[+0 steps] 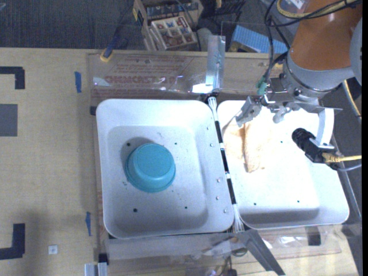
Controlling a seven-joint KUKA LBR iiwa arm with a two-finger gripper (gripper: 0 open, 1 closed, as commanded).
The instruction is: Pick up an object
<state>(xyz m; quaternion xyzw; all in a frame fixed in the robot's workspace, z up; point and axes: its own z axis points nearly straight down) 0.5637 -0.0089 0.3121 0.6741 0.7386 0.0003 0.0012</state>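
Camera view: the gripper (262, 111) is seen spread wide with nothing held above the right bin (299, 211), near a tan object (252, 148), while a blue bowl (150, 167) is left in the left bin (109, 154), so no pickup is judged done yet

Blue bowl (150, 167) mid left bin (112, 117), open floor around; tan object (252, 148) near divider, right bin (322, 211).
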